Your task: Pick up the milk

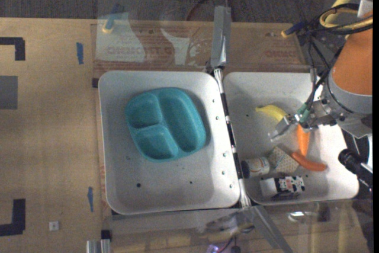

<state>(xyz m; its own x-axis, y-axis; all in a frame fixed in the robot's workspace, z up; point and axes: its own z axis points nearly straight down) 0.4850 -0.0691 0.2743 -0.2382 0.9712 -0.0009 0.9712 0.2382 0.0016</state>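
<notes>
Nearest the camera, the small black-and-white milk carton [283,185] lay on its side against the front wall of the right-hand shallow white bin [249,92], just beside a small pale cylindrical cup [258,166] and below a thin orange carrot-shaped piece [309,163]. To take it well, the grey two-finger gripper [288,124] would likely need to travel toward the front wall, turn so its fingers straddled the carton's short width, and come down clear of the cup and the carrot — the wall left little room on that side. The gripper hovered above the bin's middle, near a yellow banana-shaped toy [270,112] and a second orange carrot piece [303,140], well apart from the milk; its fingers appeared spread and empty, though blur made this uncertain. A tan patterned item [280,158] between cup and carrot was too indistinct to name. Farther left, a teal divided plastic plate [166,124] sat in the left-hand white bin [112,145]. The arm's upper part was cut off at the right.
</notes>
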